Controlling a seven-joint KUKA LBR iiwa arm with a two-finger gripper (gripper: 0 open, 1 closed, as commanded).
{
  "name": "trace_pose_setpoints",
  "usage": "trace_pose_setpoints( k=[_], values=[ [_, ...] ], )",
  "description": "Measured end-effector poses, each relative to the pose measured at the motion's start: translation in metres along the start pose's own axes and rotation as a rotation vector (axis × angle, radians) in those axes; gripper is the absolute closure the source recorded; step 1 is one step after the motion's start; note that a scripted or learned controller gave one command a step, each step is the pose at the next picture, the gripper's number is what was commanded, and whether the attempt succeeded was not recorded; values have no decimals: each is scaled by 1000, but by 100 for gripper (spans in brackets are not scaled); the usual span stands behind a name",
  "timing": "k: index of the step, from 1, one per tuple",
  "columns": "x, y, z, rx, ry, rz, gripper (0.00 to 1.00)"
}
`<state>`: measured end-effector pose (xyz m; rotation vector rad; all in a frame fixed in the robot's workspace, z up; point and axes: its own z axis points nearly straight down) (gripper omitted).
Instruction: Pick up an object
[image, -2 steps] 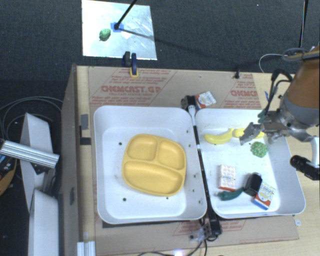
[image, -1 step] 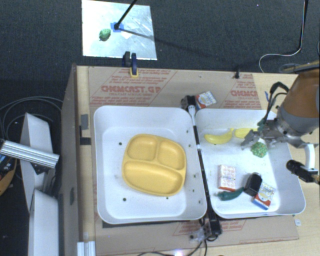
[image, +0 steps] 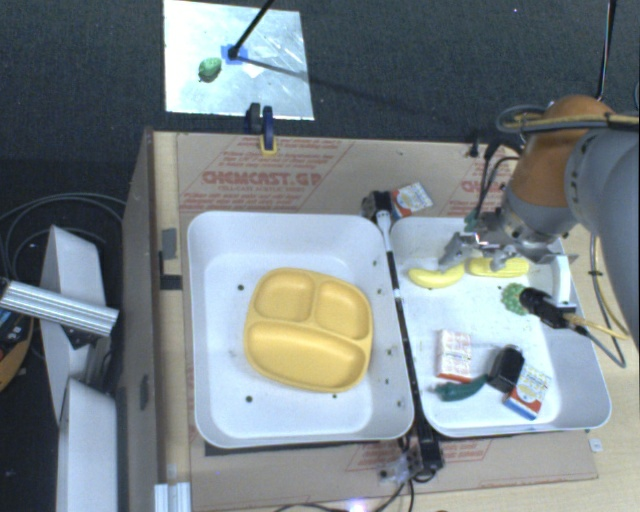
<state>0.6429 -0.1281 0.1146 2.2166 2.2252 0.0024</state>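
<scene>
- Step in hand, as I judge it: the approach to a grasp. The arm (image: 580, 160) reaches in from the counter's right edge and the tool (image: 478, 243) sits low over the far part of the right bin (image: 575, 400).
- Tool state: cannot tell whether it is released or clenched; the metal parts at its tip blur together from this angle. Nothing is visibly lifted.
- Likely target: the yellow banana (image: 436, 276), lying flat on the bin floor near the bin's far-left corner, just beside the divider between the bins. The tool's tip is touching or just above its right end; I cannot tell which.
- A second yellow piece (image: 497, 266) lies just beside it toward the right, partly under the tool.
- Look of the banana: small, curved, smooth, bright yellow, probably a plastic toy; the rounded glossy skin may slip.
- Next move calls for a grip centred across the curve's narrow width, then a straight lift clear of the bin wall.
- Other items in the right bin: a green lump (image: 514, 297) near the right wall, a small red-and-white box (image: 454, 356), a black object (image: 506, 366), a teal piece (image: 462, 392).
- Left bin (image: 215, 400) carries a yellow divided plate (image: 307, 327), well apart from the action.
</scene>
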Motion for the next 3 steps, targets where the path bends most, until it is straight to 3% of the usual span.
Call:
trace_pose_setpoints(
  k=[1, 2, 3],
  values=[
    [25, 26, 30, 0, 0, -1, 0],
    [11, 12, 30, 1, -1, 3, 0],
    [11, 13, 19, -2, -2, 1, 100]
  ],
)
